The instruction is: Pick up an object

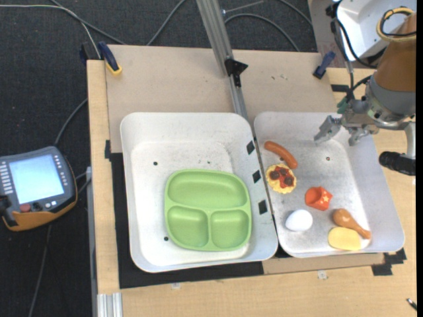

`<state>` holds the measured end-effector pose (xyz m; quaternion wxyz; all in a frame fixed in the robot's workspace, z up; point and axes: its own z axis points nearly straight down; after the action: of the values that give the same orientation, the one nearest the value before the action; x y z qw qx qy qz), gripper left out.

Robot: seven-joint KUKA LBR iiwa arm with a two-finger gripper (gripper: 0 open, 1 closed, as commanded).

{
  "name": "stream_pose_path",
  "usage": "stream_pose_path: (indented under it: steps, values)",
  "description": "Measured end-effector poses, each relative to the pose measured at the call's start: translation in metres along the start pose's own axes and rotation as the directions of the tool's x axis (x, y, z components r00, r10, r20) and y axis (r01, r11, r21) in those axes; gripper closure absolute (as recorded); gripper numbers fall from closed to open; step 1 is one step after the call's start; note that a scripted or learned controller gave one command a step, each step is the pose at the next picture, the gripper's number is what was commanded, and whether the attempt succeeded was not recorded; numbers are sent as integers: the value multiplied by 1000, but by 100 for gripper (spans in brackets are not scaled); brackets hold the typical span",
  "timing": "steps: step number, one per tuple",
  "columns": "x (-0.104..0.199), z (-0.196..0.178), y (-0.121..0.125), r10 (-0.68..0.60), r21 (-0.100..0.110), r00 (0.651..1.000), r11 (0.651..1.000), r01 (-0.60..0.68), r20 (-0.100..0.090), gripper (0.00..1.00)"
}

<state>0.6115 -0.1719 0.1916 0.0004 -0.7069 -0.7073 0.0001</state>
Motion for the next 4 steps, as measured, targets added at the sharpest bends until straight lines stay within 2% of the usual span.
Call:
stream_pose_path:
  steps: [1, 2, 3, 4]
  values:
    - [-2, 63, -2, 1, 7, 1000, 1000, -1, -2, 0]
    - [-1, 108, -2, 0, 2, 1000, 1000, 0, -1, 0]
    - [-2, 94, 0, 0, -4, 1000, 1000, 0, 2, 100]
    - [5, 32, -2, -1, -7, 1000, 1000, 1, 2, 100]
